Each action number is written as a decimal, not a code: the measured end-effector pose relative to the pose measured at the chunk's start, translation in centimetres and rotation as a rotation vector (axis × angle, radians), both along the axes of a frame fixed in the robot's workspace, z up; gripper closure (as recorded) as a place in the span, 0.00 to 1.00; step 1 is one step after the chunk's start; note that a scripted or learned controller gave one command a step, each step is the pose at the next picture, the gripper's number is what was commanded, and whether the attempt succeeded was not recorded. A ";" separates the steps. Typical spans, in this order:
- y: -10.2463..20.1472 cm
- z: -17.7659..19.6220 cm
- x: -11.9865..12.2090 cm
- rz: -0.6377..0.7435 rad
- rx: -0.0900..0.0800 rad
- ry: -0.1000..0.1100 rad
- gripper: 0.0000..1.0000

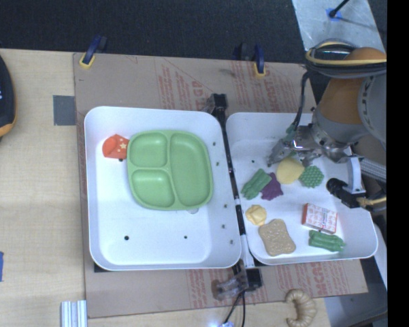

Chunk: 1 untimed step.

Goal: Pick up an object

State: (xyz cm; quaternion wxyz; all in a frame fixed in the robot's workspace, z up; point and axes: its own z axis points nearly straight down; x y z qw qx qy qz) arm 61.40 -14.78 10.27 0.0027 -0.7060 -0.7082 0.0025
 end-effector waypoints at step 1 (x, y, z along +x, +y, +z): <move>-1.2 -1.1 4.4 0.004 -0.001 -0.009 0.00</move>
